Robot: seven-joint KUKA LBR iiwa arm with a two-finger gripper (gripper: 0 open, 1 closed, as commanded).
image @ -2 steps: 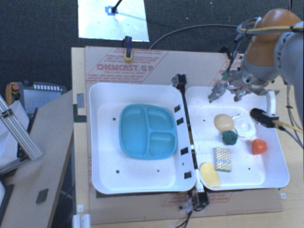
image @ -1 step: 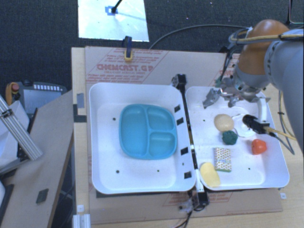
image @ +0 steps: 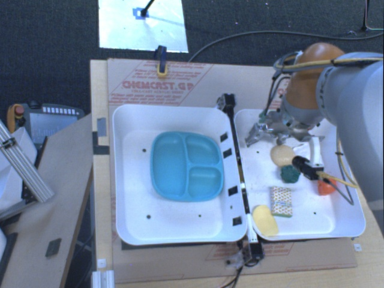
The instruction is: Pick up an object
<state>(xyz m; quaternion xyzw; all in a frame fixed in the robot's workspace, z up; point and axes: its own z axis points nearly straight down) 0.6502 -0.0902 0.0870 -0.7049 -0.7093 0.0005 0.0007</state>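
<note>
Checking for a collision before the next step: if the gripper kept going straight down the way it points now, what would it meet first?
Most likely bare floor of the right bin near its upper left corner, under the gripper. The cream ball sits just to the side; depth is hard to judge from this slant.

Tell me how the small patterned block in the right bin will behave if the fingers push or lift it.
The patterned block looks like a sponge or soft pad, so it is probably light and may squash slightly when squeezed. It lies flat on the right bin floor, so a push would likely slide it rather than roll it. The yellow object sits close by and could get nudged.
</note>
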